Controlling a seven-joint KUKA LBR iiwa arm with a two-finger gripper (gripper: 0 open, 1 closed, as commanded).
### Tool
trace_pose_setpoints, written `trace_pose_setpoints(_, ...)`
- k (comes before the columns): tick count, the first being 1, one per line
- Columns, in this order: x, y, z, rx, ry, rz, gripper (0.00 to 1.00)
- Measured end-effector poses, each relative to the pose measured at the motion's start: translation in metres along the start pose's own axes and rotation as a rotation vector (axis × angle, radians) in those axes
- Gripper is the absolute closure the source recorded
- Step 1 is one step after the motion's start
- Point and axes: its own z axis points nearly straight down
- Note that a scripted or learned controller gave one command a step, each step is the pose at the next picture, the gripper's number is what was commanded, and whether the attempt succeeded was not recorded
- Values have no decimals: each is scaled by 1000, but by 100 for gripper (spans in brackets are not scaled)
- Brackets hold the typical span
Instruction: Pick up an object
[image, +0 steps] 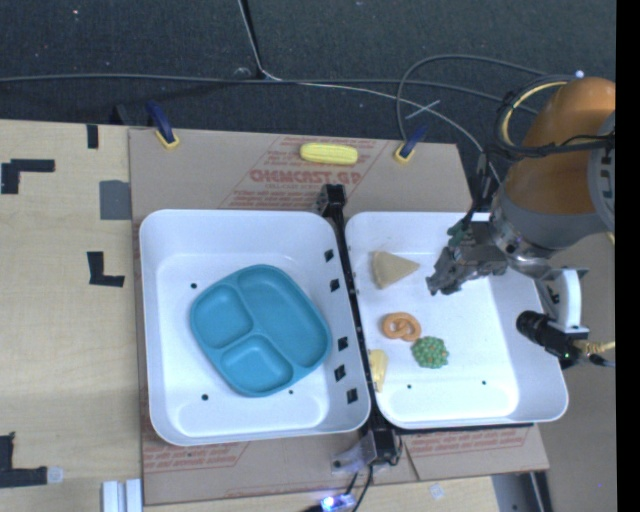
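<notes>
Tan wedge (394, 268) tip pointing toward end effector (447, 281).

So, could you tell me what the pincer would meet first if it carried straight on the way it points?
Probably the tan wedge: the pincer points left towards it, though its height is unclear.

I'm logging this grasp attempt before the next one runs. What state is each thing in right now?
gripper: hangs over the right bin, nothing seen between its fingers.
blue tray: lies flat in the left bin.
beige wedge: lies in the right bin, apart from the gripper.
pretzel: lies in the right bin.
green piece: lies beside the pretzel.
yellow corn: lies on the cardboard outside the bins.
</notes>
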Motion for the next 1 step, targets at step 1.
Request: trace_pose_setpoints(1, 54, 10, 4, 0, 0, -1, 100)
